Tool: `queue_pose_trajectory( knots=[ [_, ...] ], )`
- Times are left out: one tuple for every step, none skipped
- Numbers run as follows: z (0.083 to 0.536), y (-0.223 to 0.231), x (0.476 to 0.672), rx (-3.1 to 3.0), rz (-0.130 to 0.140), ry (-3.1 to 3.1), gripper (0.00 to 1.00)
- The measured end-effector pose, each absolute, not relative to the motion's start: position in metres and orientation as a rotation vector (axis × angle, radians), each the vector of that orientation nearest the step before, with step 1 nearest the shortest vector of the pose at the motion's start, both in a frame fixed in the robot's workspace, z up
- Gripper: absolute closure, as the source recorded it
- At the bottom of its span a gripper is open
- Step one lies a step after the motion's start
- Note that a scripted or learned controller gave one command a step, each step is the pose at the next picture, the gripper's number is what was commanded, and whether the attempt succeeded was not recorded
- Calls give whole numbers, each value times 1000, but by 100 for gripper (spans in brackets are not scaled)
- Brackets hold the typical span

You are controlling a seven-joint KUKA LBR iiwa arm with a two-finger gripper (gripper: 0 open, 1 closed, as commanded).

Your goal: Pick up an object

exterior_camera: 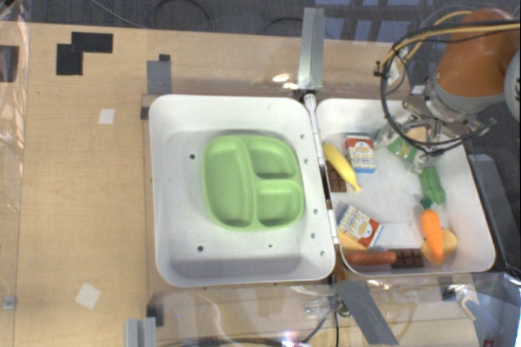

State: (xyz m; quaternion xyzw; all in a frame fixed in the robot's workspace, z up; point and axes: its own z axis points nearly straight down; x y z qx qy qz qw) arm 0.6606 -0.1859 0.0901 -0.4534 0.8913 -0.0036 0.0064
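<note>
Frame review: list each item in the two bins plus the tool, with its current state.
green tray: lying flat in the left bin
banana: lying by the divider
upper carton: on the bin floor
lower carton: on the bin floor
carrot: lying, untouched
sausage: at the near wall
tool: over the right bin

Pale wooden bench [73, 199] under two white bins [167, 199], with perhaps taped black patches [81, 50] upper-left.

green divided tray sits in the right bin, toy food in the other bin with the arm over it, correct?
Not quite. The camera view shows the green divided tray in the left bin; the toy food, such as the banana and carrot, lies in the right bin.
</note>
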Motion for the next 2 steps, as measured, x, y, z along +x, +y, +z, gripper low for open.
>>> queue_pose_trajectory(
  knots=[
    [91, -204, 663, -1630, -14, 2670, 0],
    [90, -205, 539, -1780, -10, 2577, 0]
  ],
)
